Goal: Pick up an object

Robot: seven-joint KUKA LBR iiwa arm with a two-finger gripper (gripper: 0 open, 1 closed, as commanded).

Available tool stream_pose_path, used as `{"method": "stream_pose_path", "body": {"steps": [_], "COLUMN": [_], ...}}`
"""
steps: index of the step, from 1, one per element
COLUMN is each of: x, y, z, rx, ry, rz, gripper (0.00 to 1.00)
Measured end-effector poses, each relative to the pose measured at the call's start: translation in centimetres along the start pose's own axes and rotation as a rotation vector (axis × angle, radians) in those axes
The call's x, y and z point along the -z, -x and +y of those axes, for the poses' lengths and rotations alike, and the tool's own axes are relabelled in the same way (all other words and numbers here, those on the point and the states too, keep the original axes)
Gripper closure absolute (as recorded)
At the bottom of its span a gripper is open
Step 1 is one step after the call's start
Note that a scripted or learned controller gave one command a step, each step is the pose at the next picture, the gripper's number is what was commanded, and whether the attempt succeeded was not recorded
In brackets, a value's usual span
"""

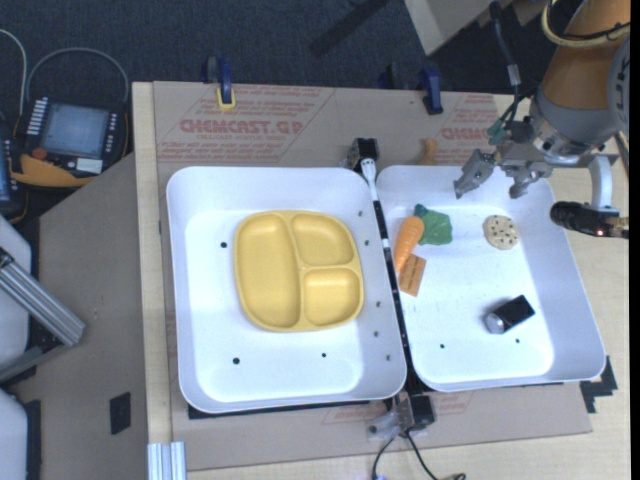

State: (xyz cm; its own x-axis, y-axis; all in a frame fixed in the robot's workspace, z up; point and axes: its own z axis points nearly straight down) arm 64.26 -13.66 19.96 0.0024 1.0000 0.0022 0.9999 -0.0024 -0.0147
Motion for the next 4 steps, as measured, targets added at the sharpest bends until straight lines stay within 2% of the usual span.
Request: {"method": "stream_pose_path", "body": {"steps": [1,3,4], "x": [0.8,-10.9,-9.4], "y": [0.0,-0.5,-0.5], "z": [0.3,0.1,0.4], "rx": [0.003,0.003,0.002], "ry": [0.015,0.006,0.016], "rz": [-0.002,-0.001,-0.003], "gripper": [0.00,0.00,1.00]}}
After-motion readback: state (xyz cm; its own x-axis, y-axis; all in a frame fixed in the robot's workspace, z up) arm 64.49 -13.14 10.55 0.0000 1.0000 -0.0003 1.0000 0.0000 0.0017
